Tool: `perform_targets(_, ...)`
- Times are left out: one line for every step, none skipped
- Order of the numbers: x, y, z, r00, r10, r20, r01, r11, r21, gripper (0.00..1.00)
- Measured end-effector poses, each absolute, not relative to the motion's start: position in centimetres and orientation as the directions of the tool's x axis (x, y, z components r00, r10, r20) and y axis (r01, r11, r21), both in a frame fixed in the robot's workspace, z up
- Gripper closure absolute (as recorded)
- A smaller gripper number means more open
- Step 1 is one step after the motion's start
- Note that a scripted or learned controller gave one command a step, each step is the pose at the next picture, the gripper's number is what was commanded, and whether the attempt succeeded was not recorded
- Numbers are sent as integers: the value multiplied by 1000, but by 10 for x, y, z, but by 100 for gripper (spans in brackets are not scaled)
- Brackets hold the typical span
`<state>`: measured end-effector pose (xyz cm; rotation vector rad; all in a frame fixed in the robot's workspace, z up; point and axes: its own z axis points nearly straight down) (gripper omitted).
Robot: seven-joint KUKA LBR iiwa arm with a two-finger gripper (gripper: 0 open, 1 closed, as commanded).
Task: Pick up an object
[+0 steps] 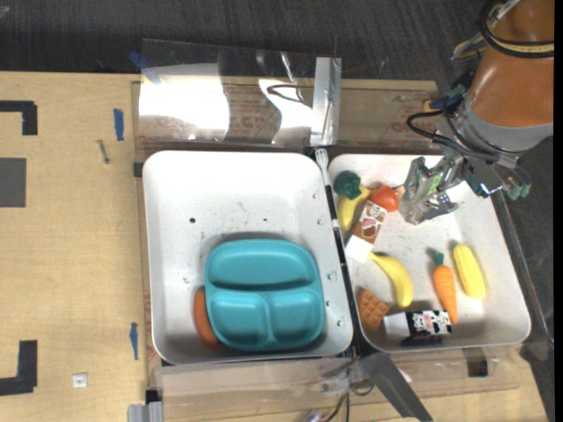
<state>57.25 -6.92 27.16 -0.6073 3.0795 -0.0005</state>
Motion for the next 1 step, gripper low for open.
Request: perform_targets(632,-66,285,-874,-486,-9,-486,874,-3,100)
